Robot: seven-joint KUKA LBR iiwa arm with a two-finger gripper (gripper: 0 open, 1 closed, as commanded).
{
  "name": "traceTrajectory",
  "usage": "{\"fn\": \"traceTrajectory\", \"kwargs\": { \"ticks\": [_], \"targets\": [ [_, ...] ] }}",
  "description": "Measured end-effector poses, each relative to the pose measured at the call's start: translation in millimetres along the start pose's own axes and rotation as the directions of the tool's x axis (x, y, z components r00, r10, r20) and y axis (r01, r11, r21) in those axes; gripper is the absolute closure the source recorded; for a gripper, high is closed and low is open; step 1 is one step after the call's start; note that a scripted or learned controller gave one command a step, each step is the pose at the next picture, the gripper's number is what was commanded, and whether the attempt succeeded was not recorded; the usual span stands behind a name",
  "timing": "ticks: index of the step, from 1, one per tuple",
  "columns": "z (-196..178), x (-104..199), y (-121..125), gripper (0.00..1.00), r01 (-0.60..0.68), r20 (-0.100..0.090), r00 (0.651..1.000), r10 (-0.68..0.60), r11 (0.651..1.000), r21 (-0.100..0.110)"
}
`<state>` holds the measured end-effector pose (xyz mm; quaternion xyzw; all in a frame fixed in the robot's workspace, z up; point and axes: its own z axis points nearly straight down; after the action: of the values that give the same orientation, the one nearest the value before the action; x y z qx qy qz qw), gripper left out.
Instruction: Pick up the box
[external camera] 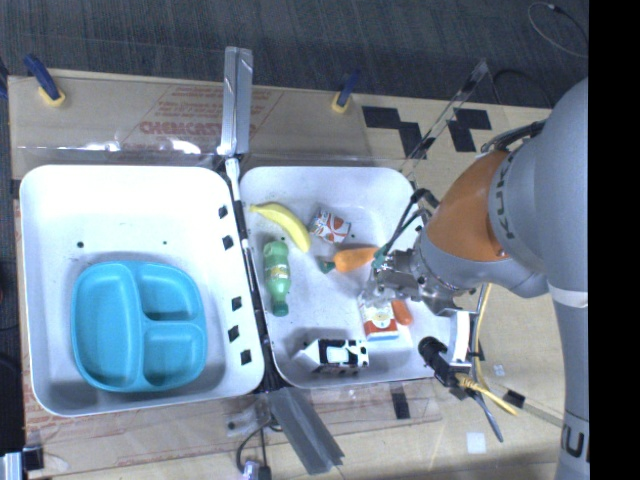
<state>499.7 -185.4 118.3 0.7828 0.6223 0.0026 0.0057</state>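
Camera view, looking down at a slant on two shallow white bins set side by side on a bench.

Left bin [40, 268] — holds one item: a light blue divided plate [140, 325] with three compartments, lying flat toward the near-left part of the bin floor.

Right bin [300, 183] — holds several items. A yellow banana [284, 223] lies near the far-left part, curving toward the middle. Just below it, a green bottle [276, 276] lies on its side along the left wall. A small red-and-white crumpled carton [331, 227] sits right of the banana, apart from it. An orange carrot [352, 259] with a green end lies just below that carton, pointing toward the arm. A black-and-white cow toy [341, 353] stands against the near wall.

Box [383, 320] — small, red and white with an orange side, lying in the right bin toward its near-right part, right of the cow toy and below the carrot's tip.

Arm — grey with an orange band [475, 218], reaching in from the right edge over the right bin's right wall. Its gripper [385, 280] hangs directly above the box, at or just touching the box's upper edge. The wrist hardware hides the tips, so whether they are spread or closed — or around the box — cannot be told.
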Motion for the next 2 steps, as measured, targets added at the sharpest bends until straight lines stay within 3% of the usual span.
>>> {"fn": "traceTrajectory", "kwargs": {
  "ticks": [1, 2],
  "targets": [
    [0.0, 0.1, 0.0, 0.0, 0.001, 0.0, 1.0, -0.001, 1.0, 0.0],
    [25.2, -12.4, -19.4, 0.0, 0.019, -0.004, 1.0, -0.019, 1.0, 0.01]
  ]
}}
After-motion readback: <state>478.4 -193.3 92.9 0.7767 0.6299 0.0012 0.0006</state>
